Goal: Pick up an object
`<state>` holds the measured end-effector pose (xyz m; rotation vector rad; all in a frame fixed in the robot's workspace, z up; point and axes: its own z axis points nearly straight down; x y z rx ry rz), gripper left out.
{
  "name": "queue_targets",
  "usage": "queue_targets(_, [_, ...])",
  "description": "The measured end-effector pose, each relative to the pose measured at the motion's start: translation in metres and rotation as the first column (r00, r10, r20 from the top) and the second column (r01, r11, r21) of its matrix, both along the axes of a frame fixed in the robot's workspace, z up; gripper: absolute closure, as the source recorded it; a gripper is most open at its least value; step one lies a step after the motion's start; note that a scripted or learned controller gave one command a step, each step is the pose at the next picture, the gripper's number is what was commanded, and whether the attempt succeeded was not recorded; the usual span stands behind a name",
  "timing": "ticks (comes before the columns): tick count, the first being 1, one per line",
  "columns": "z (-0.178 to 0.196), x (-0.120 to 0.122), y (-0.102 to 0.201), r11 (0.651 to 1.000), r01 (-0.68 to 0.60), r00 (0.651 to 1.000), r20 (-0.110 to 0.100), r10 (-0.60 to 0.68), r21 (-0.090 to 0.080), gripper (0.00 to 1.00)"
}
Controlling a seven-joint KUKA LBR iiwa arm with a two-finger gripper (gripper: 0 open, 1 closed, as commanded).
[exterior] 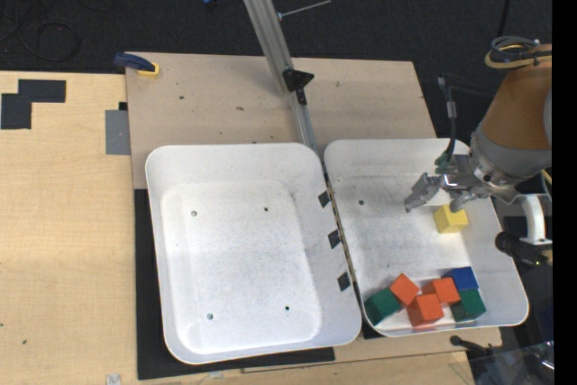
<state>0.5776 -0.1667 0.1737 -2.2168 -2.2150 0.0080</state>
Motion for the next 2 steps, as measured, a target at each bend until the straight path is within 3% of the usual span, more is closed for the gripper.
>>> queue_targets(1, [-0.062,0.003,-0.004,1.0,0.0,1.0,0.0,0.0,0.0,0.0])
queue_targets(2, [-0.048,0.004,-0.006,1.0,0.007,1.0,0.005,-0.007,-0.001,1.0])
